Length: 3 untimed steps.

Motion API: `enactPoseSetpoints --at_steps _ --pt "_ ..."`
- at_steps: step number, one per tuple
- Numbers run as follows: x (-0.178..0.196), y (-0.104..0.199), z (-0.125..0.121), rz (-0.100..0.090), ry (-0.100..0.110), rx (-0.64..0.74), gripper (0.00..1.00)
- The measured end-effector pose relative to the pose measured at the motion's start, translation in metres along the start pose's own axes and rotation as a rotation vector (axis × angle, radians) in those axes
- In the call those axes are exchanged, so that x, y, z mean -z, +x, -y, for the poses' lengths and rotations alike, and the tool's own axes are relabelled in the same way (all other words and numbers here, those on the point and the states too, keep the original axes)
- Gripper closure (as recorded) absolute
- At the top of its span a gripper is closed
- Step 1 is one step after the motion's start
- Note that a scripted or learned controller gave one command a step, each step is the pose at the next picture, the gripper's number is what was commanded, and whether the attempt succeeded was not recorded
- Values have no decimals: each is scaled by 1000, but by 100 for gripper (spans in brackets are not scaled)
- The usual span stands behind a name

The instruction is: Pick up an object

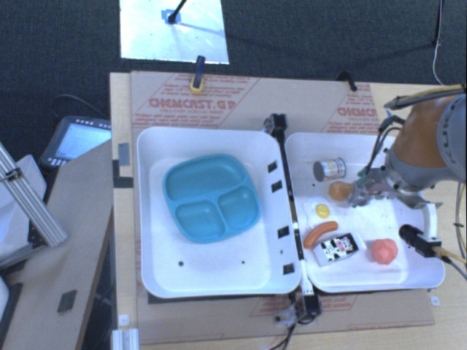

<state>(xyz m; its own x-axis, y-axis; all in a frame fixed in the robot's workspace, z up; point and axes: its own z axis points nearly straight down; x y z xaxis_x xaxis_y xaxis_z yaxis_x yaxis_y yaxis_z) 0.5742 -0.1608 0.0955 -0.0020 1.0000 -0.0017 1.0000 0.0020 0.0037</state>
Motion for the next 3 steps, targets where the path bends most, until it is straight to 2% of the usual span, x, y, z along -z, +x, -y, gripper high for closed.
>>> enactPoseSetpoints --at_steps 2,3 --pt "115 4 6 0 -4 2 100" --pt "144 4 4 0 -2 3 100"
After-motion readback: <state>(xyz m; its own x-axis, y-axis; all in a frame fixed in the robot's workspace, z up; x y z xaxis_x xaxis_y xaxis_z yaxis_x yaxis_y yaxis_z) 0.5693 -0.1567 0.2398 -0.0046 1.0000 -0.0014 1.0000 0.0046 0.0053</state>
